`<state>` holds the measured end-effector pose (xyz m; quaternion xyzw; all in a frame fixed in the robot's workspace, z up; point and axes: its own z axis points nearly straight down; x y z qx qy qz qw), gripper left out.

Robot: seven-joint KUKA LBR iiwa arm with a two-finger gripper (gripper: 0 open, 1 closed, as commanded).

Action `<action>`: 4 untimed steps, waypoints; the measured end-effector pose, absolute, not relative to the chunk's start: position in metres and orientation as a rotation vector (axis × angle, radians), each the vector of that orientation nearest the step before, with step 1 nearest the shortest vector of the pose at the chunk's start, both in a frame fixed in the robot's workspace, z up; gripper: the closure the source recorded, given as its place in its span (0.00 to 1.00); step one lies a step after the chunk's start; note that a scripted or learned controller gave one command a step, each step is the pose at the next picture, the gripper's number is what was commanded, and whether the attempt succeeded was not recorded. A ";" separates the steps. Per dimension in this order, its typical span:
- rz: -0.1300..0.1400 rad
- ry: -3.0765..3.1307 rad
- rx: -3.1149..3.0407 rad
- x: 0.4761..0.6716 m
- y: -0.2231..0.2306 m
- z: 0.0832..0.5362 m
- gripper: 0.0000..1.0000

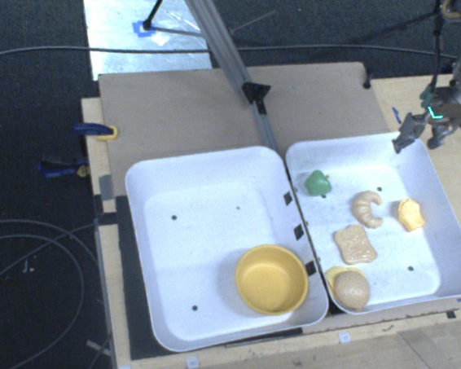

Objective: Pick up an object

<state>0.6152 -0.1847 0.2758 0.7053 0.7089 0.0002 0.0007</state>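
- Dark carpet with loose cables surrounds the worktop (231, 110), which carries two white bins side by side.
- Nearest you, the left bin (173, 185) holds a yellow bowl (271, 278) at its front right corner.
- Across the divider, at the front of the right bin (460, 262), sits a round bun (351, 289) on a yellow rim, with a flat cracker (355, 244) just behind it.
- Further back lie a croissant (368, 208), a yellow wedge (411, 215) just beside it, and a green pepper (318, 183) near the divider.
- Farthest, the tool (422, 133) hovers over the right bin's back right corner, its two fingers spread apart with nothing between them.
- Your closest pick is probably the wedge: it lies forward of the tool, with the croissant a little beyond toward the left.
- To grasp well, centre above the wedge first, align the fingers across its narrow side, descend straight, and keep clear of the bin wall and the croissant.
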 end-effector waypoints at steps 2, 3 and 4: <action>-0.003 2.230 2.216 0.615 -0.176 0.218 0.00; -0.002 2.223 2.220 0.615 -0.180 0.176 0.00; -0.004 2.224 2.222 0.612 -0.186 0.115 0.00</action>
